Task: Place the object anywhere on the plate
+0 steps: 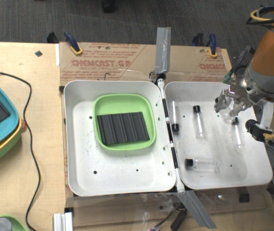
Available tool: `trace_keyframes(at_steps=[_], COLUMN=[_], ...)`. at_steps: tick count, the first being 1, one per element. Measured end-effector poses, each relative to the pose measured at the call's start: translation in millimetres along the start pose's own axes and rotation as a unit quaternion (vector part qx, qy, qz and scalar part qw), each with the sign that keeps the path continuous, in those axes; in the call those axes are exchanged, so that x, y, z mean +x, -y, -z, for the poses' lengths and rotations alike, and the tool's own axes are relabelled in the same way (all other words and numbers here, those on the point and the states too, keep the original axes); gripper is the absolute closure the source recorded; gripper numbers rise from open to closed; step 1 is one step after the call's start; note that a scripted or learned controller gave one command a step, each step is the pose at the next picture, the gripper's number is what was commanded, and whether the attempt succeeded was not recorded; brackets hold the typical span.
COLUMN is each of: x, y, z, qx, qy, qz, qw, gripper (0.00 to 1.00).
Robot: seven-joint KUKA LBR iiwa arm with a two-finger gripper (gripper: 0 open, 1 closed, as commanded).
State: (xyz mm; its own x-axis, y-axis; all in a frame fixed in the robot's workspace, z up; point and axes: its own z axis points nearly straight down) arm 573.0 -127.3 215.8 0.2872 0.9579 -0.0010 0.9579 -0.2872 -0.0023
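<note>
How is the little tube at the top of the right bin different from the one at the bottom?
The top tube lies lengthwise up the bin, cap at the far end; the bottom tube lies sideways, cap at its left. The top tube lies nearer the claw. Both are clear with black caps, lying flat.

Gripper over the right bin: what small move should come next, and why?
Probably lower the gripper onto the clear vial lying just below it in the right bin. The green plate in the left bin bears only a dark ridged mat, so no object has been placed yet.
</note>
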Motion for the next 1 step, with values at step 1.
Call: trace_keyframes(at_steps=[1], x=[-0.1], y=[0.0], z=[0.0], qx=[0.0], qy=[0.0], qz=[0.0], qw=[1.0], gripper=[0.0])
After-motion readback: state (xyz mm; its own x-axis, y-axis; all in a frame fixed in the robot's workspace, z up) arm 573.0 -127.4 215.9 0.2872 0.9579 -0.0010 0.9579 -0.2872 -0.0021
